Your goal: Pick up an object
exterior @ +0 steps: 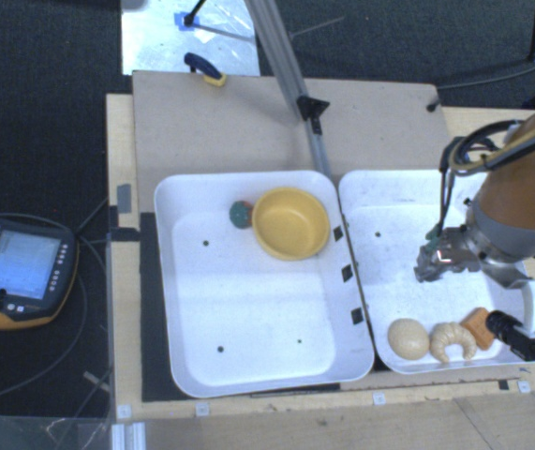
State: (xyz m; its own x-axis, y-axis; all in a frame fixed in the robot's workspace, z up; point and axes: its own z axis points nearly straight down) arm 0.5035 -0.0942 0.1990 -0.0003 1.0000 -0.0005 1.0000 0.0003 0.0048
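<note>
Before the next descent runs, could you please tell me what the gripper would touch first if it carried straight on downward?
Probably the bare floor of the right white bin: the gripper hangs over open floor, though depth is unclear.

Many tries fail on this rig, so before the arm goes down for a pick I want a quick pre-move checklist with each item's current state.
1. Targets in reach: round cream object, croissant-shaped piece and orange piece lie in the right bin: ok.
2. Gripper over the right bin: ok.
3. Gripper above a target: not ok, it sits above bare floor, up-view from the three.
4. Finger state: cannot tell.
5. Targets spaced for a clean grasp: not ok, they sit crowded by the near wall.
6. Yellow bowl and small green object out of the way, in the left bin: ok.
</note>
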